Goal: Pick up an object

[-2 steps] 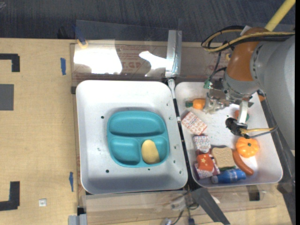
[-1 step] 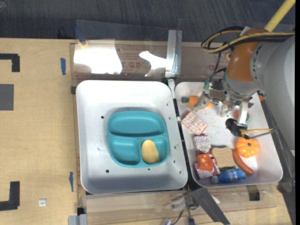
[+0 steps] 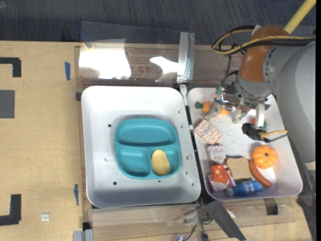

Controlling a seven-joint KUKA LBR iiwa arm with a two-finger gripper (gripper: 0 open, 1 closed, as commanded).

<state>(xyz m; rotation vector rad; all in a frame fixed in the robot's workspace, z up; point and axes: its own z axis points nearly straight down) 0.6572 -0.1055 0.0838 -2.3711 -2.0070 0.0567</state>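
Note:
My gripper (image 3: 239,109) hangs low over the far end of the right bin (image 3: 291,177). Just to its left lies a small orange piece with a green tip (image 3: 203,105), and another orange bit (image 3: 223,112) shows under the gripper. Nearer the front of this bin are a pink checkered packet (image 3: 207,132), a small patterned box (image 3: 216,153), an orange pumpkin (image 3: 264,156), a slice of bread (image 3: 238,168), a red and white item (image 3: 219,175) and a blue bottle (image 3: 246,188) lying on its side.
The left bin (image 3: 95,134) bears a teal divided tray (image 3: 143,137) with a yellow potato-like item (image 3: 160,162) in its front right compartment. A clear plastic sheet (image 3: 130,59) and a metal bracket (image 3: 185,56) stand behind the bins. Brown bench surface lies to the left.

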